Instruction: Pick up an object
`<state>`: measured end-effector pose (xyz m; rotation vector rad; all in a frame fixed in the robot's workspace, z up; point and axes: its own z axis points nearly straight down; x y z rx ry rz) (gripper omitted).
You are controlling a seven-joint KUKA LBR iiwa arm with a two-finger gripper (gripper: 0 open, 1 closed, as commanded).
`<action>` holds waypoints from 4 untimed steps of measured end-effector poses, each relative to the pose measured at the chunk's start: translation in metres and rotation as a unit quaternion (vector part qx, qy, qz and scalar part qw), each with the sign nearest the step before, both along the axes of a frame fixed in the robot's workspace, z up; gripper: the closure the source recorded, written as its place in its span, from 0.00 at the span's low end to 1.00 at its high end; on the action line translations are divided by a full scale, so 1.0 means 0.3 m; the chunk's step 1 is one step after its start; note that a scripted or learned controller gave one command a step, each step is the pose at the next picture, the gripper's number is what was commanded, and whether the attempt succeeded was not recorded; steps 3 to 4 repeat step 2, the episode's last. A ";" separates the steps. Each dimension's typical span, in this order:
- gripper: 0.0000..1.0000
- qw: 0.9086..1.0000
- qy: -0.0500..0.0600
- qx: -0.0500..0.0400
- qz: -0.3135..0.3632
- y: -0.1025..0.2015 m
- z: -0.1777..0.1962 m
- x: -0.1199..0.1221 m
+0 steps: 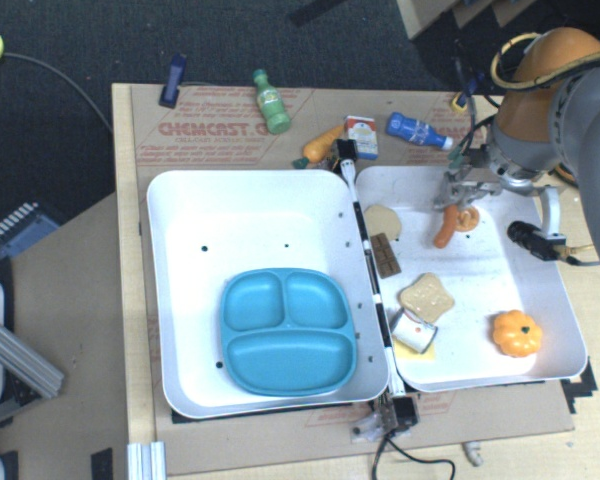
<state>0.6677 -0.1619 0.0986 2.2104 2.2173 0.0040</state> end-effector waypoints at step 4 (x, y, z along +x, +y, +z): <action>1.00 1.000 0.005 0.004 -0.001 0.308 0.362 -0.296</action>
